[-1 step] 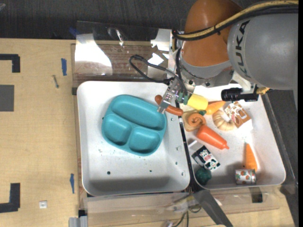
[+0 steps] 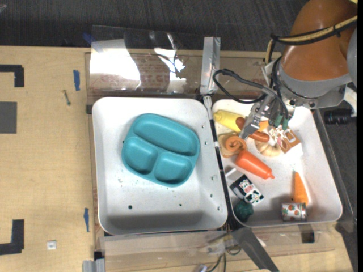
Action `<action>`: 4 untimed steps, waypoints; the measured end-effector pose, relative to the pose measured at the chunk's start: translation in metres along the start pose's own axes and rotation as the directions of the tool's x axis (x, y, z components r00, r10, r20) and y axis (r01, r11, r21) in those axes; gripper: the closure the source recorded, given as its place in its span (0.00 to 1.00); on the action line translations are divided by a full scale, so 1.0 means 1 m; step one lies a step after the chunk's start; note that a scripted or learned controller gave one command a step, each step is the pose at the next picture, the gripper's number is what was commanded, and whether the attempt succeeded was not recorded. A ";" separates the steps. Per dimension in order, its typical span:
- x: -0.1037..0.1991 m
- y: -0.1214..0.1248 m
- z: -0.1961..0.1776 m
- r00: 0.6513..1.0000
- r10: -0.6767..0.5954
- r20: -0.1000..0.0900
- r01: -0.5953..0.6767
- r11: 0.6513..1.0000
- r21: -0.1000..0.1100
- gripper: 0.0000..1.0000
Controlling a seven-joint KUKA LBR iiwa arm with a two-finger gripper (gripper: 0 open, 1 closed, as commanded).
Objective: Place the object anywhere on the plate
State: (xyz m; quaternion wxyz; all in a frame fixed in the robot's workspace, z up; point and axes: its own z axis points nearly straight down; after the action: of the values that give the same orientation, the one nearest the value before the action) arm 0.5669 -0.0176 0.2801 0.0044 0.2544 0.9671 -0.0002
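A single fixed camera looks down from above the bench (image 2: 39,152) at a slant, facing its far edge, where dark floor shows past the wood. It sits far enough back to take in both white bins whole: the left bin (image 2: 108,197) near the middle, the right bin (image 2: 326,191) toward the right side. The arm (image 2: 317,44) enters at the upper right corner, near the lens.

Left bin (image 2: 108,197): floor around the teal plate (image 2: 160,149) is left bare, open approach from above. Right bin (image 2: 326,200): upper half is crowded by the yellow piece (image 2: 226,118), pretzel (image 2: 232,145) and orange cone (image 2: 254,165). Access there is blocked by the gripper (image 2: 262,119) and black cables (image 2: 241,84). Free strip is seen along the right wall.
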 end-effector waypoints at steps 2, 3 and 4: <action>0.004 -0.127 0.067 0.898 -0.439 -0.008 0.439 0.898 -0.002 1.00; -0.007 -0.189 0.064 0.879 -0.477 -0.005 0.477 0.879 -0.001 1.00; -0.041 -0.182 -0.066 0.797 -0.604 0.005 0.604 0.797 0.002 1.00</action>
State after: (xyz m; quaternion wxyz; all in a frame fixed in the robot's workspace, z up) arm 0.5118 -0.1962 0.3461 0.0066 -0.0673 0.9977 -0.0024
